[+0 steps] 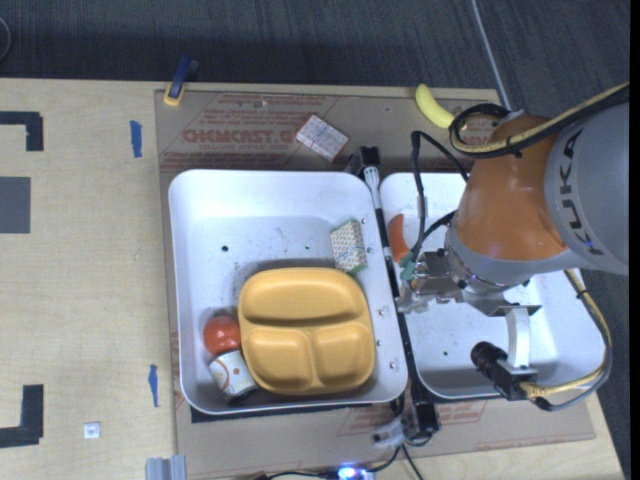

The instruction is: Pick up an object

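Note:
A yellow divided plate (305, 328) lies in the left bin (200, 208), filling its near half. At the plate's left edge sit a red ball (220, 333) and a small white-and-orange can (232, 371). A patterned packet (348, 245) rests by the bin's right wall. My gripper (418, 283) hangs low over the left side of the right bin (570, 368), under the orange wrist band (505, 208). Just beyond it an orange object (398, 233) and a small green piece (408, 265) lie against the bin wall, partly hidden by the arm.
Behind the bins on the cardboard lie a banana (433, 106), a patterned card (320, 136) and a blue-and-yellow clip (180, 80). Cables loop around the arm and the right bin's near edge. The divider between the bins runs right beside the gripper.

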